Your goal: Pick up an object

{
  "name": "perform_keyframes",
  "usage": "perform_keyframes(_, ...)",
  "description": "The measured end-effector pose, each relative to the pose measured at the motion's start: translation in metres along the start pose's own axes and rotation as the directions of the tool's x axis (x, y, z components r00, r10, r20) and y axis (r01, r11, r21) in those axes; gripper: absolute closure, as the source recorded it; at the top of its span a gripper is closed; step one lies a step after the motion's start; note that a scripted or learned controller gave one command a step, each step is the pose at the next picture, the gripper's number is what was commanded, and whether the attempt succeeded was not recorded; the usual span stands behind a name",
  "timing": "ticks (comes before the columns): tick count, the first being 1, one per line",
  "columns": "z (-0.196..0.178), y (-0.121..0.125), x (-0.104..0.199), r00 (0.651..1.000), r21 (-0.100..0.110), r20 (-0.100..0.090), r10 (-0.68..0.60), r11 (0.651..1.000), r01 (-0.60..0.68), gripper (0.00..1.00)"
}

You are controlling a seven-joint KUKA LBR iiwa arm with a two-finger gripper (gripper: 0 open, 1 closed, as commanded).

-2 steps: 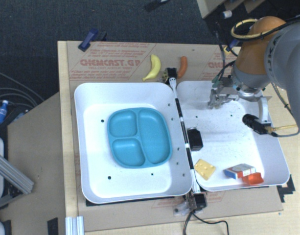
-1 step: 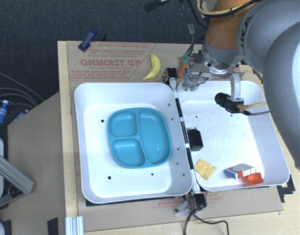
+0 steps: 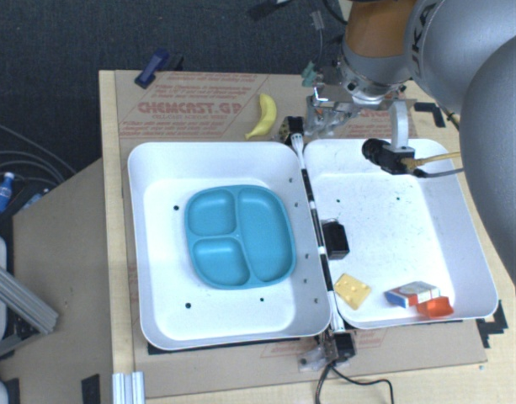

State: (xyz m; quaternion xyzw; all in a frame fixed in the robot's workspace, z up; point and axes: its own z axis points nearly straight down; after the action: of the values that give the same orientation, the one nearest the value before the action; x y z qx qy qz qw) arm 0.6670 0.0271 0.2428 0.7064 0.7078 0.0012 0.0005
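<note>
roughly: end effector (image 3: pixel 335 114) hovers at far rim of right bin (image 3: pixel 460 225), grip state unclear. candidates near front edge: yellow cheese wedge (image 3: pixel 352 290), small box (image 3: pixel 413 294) (both look light, rigid). judge box's flat parallel sides easiest to pinch.

the grey arm (image 3: pixel 472 49) comes in from the upper right, its bulk filling that corner; the orange band (image 3: pixel 384 15) sits above the wrist; the wrist points down toward the far edge of the bench; the gripper (image 3: pixel 329 116) hangs below it, small and partly blurred
</note>
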Motion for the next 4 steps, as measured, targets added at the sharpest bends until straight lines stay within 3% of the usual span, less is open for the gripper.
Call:
perform_keyframes(1, 0.119, -0.002, 0.068, 1.0, 0.009, 0.0, 0.001, 1.0, -0.001, 1.0)
perform_keyframes(2, 0.106, -0.001, 0.069, 1.0, 0.004, -0.001, 0.0, 1.0, 0.0, 1.0)
perform_keyframes(3, 0.073, 0.0, 0.127, 1.0, 0.001, -0.001, -0.001, 1.0, 0.001, 1.0)
perform_keyframes(4, 0.098, -0.001, 0.194, 1.0, 0.002, -0.001, -0.001, 1.0, 0.001, 1.0)
